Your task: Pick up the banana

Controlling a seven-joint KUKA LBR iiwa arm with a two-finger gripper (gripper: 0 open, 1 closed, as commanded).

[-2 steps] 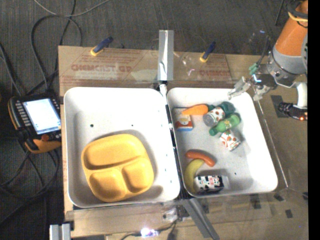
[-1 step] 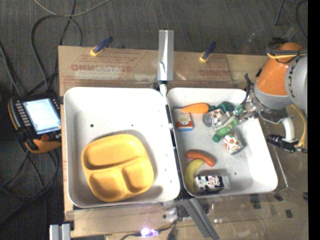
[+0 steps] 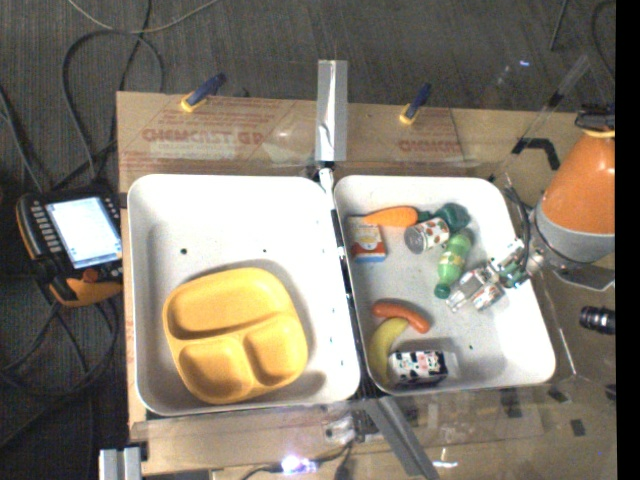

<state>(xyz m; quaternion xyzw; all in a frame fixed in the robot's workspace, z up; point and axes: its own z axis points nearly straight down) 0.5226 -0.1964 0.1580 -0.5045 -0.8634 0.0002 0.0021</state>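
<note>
Nearest the camera, along the front wall of the right bin [image 3: 545, 363], a small dark box with white dots [image 3: 418, 366] is being seen lying flat, and the banana [image 3: 386, 340] is being seen just to its left, touching or almost touching it. The banana is being crowded from above as well: a red-orange sausage-like piece [image 3: 402, 315] is lying across its upper end. Its long axis is being read as running roughly from the bin's front toward the back, with a slight lean, and the curve is bowing toward the divider between the bins. Which tip is the stem cannot be told. Because of these neighbours, a grasp across the banana's short width is being judged as the cleaner option, with the box and the sausage likely to be nudged.

In the left bin [image 3: 150, 268], a yellow sectioned plate [image 3: 235, 333] is being seen resting flat, well apart from the task's object.

Farther back in the right bin, the gripper [image 3: 487, 286] is being held low beside a green bottle [image 3: 452, 261], well apart from the banana and to its right. Nothing is being seen between the fingers, and how wide they are standing cannot be told from this slant. Beyond, a small can [image 3: 428, 235], a carrot [image 3: 391, 217] and a little red-and-white carton [image 3: 367, 241] are being seen clustered near the back wall.
</note>
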